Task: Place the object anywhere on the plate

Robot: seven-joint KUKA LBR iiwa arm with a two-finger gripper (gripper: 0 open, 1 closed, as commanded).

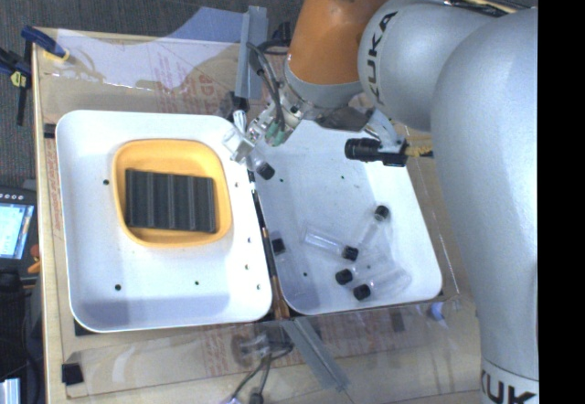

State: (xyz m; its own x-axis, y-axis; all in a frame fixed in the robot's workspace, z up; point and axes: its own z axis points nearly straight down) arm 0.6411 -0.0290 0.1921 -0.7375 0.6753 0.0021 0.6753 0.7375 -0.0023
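Observation:
A yellow plate (pixel 137 158) lies in the left white bin (pixel 101 292), with a dark grey ribbed slab (pixel 172 199) across its middle. My gripper (pixel 245 143) hangs over the divide between the two bins, near their far end, just off the plate's upper right corner. A small black piece (pixel 265 171) shows right below the gripper; whether it is held I cannot tell. Several clear vials with black caps, such as one vial (pixel 374 221), lie in the right bin (pixel 315 174).
More vials (pixel 331 243) and loose black caps (pixel 344 276) crowd the right bin's near half; another black cap (pixel 277 247) sits by its left wall. The bulky grey arm (pixel 457 73) covers the view's right side. A metal bracket (pixel 315 352) lies on the bench in front.

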